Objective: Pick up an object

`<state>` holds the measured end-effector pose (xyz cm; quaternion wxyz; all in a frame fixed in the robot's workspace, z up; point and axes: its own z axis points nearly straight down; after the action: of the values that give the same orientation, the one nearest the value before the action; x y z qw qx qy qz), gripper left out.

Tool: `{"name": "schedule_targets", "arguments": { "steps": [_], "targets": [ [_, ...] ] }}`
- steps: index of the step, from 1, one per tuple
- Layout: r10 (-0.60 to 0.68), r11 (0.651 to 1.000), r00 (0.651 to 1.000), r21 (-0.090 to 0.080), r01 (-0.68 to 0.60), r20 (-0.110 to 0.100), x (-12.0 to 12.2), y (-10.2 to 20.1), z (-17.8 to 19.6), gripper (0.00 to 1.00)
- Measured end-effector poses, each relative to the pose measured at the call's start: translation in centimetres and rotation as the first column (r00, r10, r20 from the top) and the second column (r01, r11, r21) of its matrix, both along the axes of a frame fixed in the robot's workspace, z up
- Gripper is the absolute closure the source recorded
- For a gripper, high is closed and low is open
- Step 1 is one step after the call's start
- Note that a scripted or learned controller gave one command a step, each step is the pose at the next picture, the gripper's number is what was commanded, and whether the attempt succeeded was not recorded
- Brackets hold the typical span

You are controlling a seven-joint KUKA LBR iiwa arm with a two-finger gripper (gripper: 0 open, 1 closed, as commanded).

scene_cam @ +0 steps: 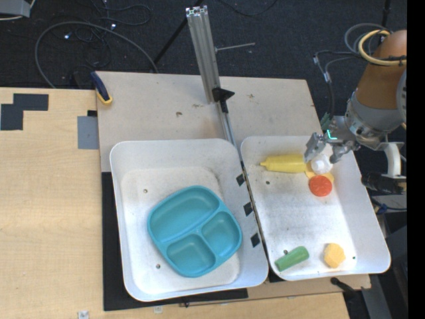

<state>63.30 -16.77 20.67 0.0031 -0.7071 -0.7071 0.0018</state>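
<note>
My gripper (325,155) hangs over the far right part of the right bin (302,228), its two fingers spread apart. A small white round object (321,165) lies just below and between the fingertips; I cannot tell whether they touch it. A yellow banana-shaped toy (285,164) lies just to the left of the gripper. A red-orange round object (321,186) sits right in front of the white one. Near the bin's front edge lie a green cylinder (292,258) and a small yellow lump (334,254).
The left bin (133,178) holds a blue divided plate (194,230). A metal post (204,52) rises behind the two bins. The arm's grey and orange wrist (380,85) stands above the right bin's far right corner.
</note>
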Motion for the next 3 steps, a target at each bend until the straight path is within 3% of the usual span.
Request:
{"name": "schedule_targets", "arguments": {
  "steps": [1, 3],
  "targets": [
    [0.0, 1.0, 1.0, -0.001, 0.0, 0.004, 0.1, 0.0, 0.2, 0.0],
    [0.0, 1.0, 1.0, -0.002, 0.0, 0.005, 0.0, 0.4, -11.3, 0.0]
  ]
}}
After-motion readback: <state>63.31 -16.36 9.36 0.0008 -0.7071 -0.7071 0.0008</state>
